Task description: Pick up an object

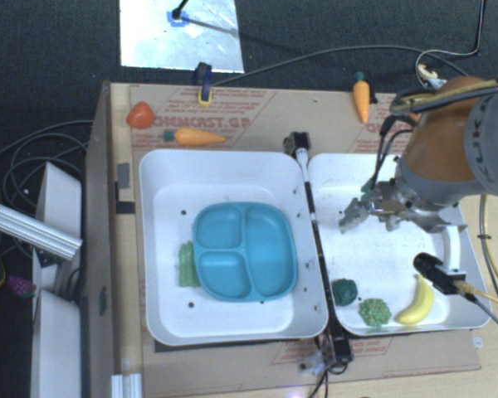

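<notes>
Nearest the lens, the arm's orange band hangs over the right bin (398,297). Below it the gripper (354,215) hovers above bare floor, jaws slightly parted, holding nothing. Three toys lie along the near wall, well apart from it: one dark green piece (344,291), one broccoli floret (374,311), one banana (418,303). All look light and stiff; the banana's narrow middle suits a cross-wise pinch. One blue plate (243,250) fills the left bin (162,189).

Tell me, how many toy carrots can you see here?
2. One carrot lies flat on the cardboard behind the left bin; the other carrot lies on the cardboard behind the right bin. The arm could be hiding more.
</notes>
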